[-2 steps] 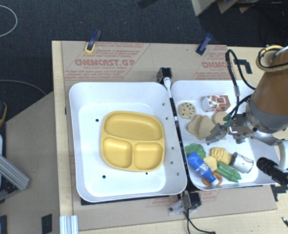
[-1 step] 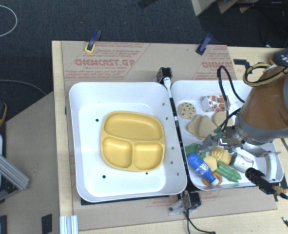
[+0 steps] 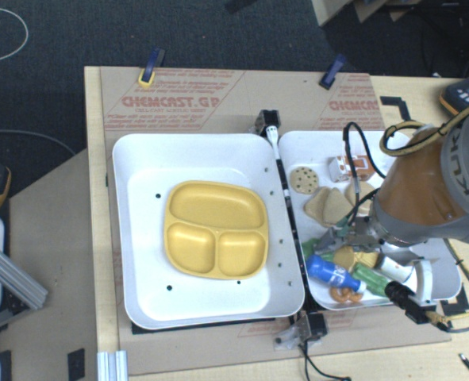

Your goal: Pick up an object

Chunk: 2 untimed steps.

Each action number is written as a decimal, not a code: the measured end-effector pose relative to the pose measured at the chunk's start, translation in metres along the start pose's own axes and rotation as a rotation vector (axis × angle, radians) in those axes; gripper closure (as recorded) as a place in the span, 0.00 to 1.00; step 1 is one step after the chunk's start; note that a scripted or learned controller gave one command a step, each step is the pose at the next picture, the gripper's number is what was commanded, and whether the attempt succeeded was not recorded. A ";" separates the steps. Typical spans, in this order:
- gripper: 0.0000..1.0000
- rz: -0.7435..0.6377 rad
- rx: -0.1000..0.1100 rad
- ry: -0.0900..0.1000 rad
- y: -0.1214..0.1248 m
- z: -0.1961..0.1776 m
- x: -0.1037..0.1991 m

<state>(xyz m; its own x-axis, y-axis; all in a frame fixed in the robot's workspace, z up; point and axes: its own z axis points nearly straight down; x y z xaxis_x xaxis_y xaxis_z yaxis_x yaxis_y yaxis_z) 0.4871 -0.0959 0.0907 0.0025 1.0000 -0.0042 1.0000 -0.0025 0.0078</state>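
While the grey-and-orange arm leans in over the right-hand bin, its gripper sits low among a heap of small objects, and whether it has hold of anything cannot be told from where I stand, since the wrist hides the working end. Crowded beneath and just beside it are a blue bottle-like piece, a green stick-shaped item, a pretzel-shaped toy, a tan lump, a round cookie with dots and a small red-and-white package.

All of these look like light plastic play food, stiff and somewhat slick, so I judge that a pinch across the narrow width would serve better than one along the length. The blue piece, being rounded, seems apt to roll or squirt out from a poor squeeze; the cookie lies flat and offers little edge to catch. The tan lump appears bulkier and may give a firmer purchase.

Room is tight. The objects touch or overlap one another near the bin's front wall, and the divider between the two bins runs close on the left. A straight lift looks like the safest way out. The left-hand bin holds a yellow compartment tray with open white floor around it, well apart from the clutter.
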 end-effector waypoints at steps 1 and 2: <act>1.00 0.003 -0.010 -0.005 0.002 -0.014 -0.002; 1.00 -0.003 0.003 0.002 0.000 -0.076 -0.005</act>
<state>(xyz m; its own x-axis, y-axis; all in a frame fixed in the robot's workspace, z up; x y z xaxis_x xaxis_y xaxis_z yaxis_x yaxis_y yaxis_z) 0.4864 -0.1005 0.1666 -0.0002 1.0000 -0.0018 1.0000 0.0002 0.0046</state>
